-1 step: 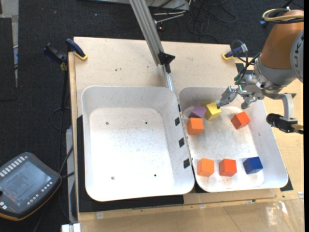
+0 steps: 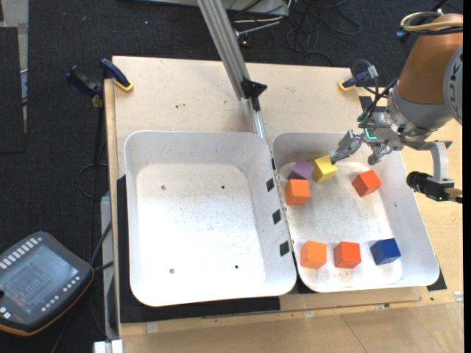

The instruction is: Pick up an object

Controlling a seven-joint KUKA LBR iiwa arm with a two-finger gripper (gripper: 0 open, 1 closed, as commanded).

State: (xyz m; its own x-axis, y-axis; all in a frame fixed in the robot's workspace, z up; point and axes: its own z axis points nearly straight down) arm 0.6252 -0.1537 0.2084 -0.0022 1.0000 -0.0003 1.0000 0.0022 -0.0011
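The right bin [image 2: 412, 219] holds several blocks. A yellow block [image 2: 324, 169], a purple block [image 2: 301, 170] and an orange block [image 2: 297, 191] cluster at its far left. A red block [image 2: 366, 183] lies alone further right. Along the near side sit an orange block [image 2: 313, 254], a red block [image 2: 347, 255] and a blue block [image 2: 385, 251]. My gripper [image 2: 362, 151] hangs over the bin's far side, between the yellow block and the lone red block. Its fingers are spread open with nothing between them, and the left fingertip [image 2: 344, 148] is close to the yellow block.
The left bin [image 2: 147, 197] adjoins the right one along a shared rim. A slanted metal pole [image 2: 228, 46] comes down to the bins' far junction. Clamps [image 2: 118, 76] grip the bench's far corners. A teach pendant [image 2: 37, 282] lies at the lower left, off the bench.
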